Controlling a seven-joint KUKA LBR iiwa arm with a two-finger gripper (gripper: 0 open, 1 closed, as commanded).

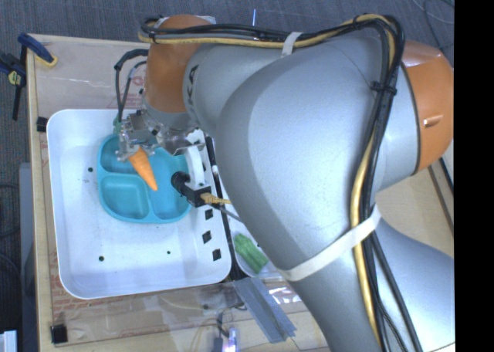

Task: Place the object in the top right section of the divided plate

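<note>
A blue divided plate [123, 202] lies in the left white bin [85, 265]. An orange carrot-shaped object [144, 170] sits over the plate's upper middle, its wide end up against the gripper and its tip pointing down-right over a divider ridge. My gripper [130, 139] is directly above the plate's upper part, touching or nearly touching the carrot's wide end. Whether the carrot rests on the plate or hangs from the gripper cannot be told. The arm hides the plate's upper right part.
A green object [249, 252] lies in the right bin, mostly covered by the arm. The big grey arm spans the right bin and the left bin's right wall [202, 219]. Blue clamps [37, 47] sit at the bench's far left corner.
</note>
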